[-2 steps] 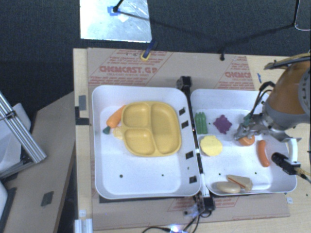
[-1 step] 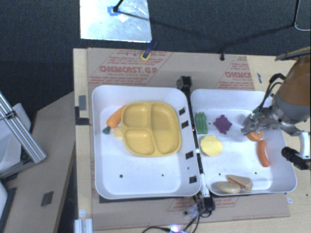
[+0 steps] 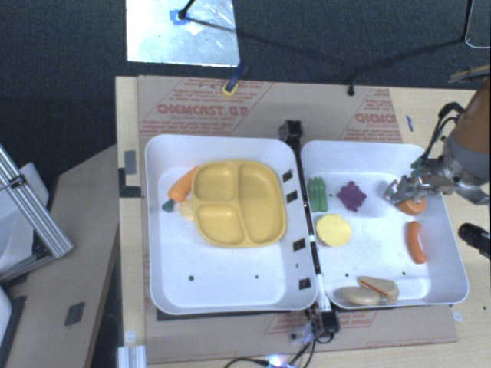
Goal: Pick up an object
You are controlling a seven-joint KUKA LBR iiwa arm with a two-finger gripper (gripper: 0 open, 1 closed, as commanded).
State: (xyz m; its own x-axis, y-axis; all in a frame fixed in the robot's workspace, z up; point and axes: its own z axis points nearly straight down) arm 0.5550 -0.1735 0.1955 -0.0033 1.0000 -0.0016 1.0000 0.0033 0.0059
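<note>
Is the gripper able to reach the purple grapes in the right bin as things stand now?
Probably yes. The purple grapes lie alone in the right bin, with bare floor between them and the gripper; the green piece beside them leaves a gap.

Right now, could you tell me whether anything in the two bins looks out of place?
The carrot lies wedged against the yellow divided plate, partly tucked under its rim, rather than in a compartment. Nothing looks spilled or damaged.

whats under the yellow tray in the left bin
A carrot pokes out from under the tray's left edge, with a pale yellow piece below it. Their inner ends are hidden beneath the tray.
</note>
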